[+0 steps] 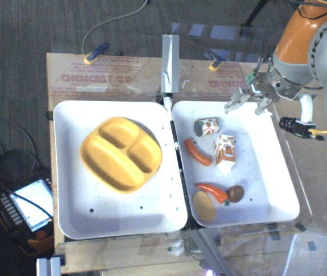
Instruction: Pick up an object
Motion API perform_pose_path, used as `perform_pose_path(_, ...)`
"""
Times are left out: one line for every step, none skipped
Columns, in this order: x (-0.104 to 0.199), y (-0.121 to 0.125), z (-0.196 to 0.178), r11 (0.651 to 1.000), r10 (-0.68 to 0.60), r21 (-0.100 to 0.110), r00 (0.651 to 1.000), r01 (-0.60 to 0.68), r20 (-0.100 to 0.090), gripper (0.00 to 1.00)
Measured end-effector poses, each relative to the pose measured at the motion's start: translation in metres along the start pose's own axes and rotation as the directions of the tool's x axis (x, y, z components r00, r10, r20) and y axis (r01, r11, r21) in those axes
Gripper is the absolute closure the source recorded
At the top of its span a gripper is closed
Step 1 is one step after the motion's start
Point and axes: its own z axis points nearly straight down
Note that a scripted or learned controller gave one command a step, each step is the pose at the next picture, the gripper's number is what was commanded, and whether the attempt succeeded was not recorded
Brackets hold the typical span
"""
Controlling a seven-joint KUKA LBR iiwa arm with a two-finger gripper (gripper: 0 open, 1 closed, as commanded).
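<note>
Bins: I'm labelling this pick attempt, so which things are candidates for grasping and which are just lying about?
Candidates, right bin: can, carton, sausage, carrot, brown ball, potato; gripper hovers above.

Lying about: yellow tray, clamps, cable.

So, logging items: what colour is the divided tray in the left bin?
Yellow divided tray, clearest in the camera view.

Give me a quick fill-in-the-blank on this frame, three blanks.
1. The yellow divided plate lies in the ____ bin.
2. The gripper hangs over the right bin's ____ edge.
3. The small can lies on its ____.

Missing words: left; far; side
</note>
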Motion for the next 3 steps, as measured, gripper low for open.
perform_pose_path(-0.020, -0.061, 0.099, 1.000, 0.001, 0.003, 1.000, -0.001, -0.001, 0.00)
perform_pose_path(-0.019, -0.060, 0.089, 1.000, 0.000, -0.001, 1.000, 0.000, -0.002, 1.00)
perform_pose_path(0.074, -0.051, -0.008, 1.000, -0.001, -0.002, 1.000, 0.001, 0.001, 1.00)
